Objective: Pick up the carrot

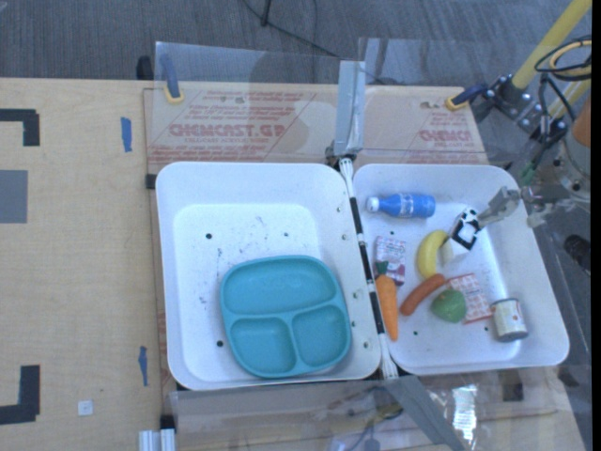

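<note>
While the carrot [386,306] waits low against the left wall of the right bin [547,332], our gripper [500,205] hangs over that bin's upper right, well apart from it.

We cannot tell how the gripper is set, and we see nothing held in it. We judge the main risk to be the crowding: the carrot lies just beside the divider between the bins, so one side of a grasp may strike the wall. A red sausage-like toy [422,293] sits just to its right, with a banana [430,252] and a small packet [391,255] above, and a green round toy [450,305] nearby; a slightly off descent could close on the wrong piece or nudge the carrot away.
</note>
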Action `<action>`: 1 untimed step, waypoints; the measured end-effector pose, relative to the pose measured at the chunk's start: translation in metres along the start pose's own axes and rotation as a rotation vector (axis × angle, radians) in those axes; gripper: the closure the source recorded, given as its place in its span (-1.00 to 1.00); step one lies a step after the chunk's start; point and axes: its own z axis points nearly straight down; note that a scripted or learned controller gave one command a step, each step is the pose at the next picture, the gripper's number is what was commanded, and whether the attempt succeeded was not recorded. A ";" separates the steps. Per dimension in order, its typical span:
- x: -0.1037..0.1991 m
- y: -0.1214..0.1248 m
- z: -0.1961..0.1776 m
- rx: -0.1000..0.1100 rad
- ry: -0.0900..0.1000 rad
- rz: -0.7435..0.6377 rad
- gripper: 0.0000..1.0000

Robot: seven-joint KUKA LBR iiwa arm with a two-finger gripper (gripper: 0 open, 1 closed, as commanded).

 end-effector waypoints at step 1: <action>0.083 0.000 0.051 0.001 0.000 -0.077 -1.00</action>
